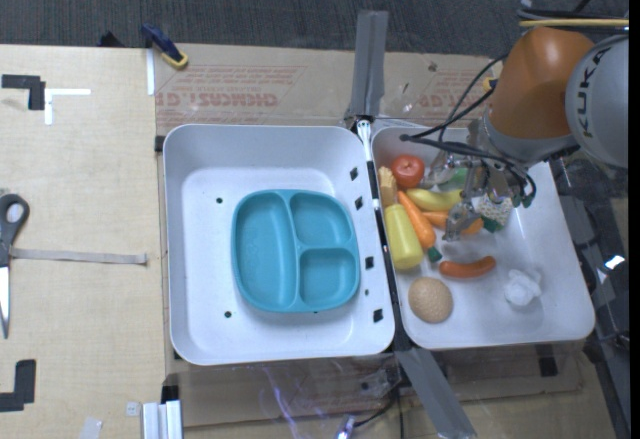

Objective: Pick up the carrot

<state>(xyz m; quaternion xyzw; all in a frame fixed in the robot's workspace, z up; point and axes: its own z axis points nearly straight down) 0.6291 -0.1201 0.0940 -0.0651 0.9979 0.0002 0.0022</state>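
Right of centre, the carrot (416, 210) lies in the right bin (560, 317) beside a yellow bottle (403, 237), its far end hidden under the tool (468, 217) (cables blur it).

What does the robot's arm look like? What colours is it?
The arm is grey with a big rounded orange band above the wrist. Black cables loop around it, and a small metal gripper sits at its end.

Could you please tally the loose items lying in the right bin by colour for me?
Red: 2, tomato and sausage
Orange: 1, carrot
Yellow: 2, bottle and banana
Tan: 1, egg
White: 1, crumpled piece
Total: 7
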